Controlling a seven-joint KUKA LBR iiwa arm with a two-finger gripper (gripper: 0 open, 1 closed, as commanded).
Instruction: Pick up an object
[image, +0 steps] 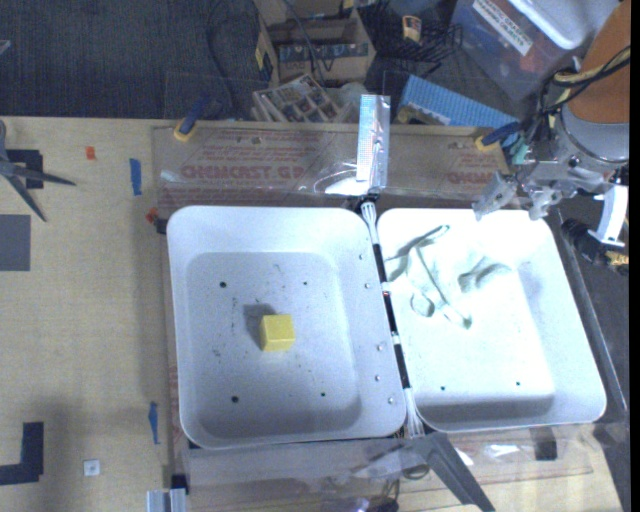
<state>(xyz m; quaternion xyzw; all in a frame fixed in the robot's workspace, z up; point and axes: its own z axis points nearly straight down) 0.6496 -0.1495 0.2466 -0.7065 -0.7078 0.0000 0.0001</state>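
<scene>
A small yellow block (278, 332) lies near the middle of the left bin (200, 240), by itself. In the right bin (560, 380), several thin, pale greenish shapes (440, 275) lie across the upper left part; they are too faint to identify. My gripper (516, 206) hangs over the far right corner of the right bin, well above its floor. It is open, with nothing between its fingers. It is far from the yellow block and up and to the right of the greenish shapes.
A ridge (385, 300) divides the two bins. A clear plastic panel (260, 165) and an upright strip (373, 140) stand behind the bins. Clutter and cables lie beyond the bench at the back. Bare wooden bench (80, 300) extends to the left.
</scene>
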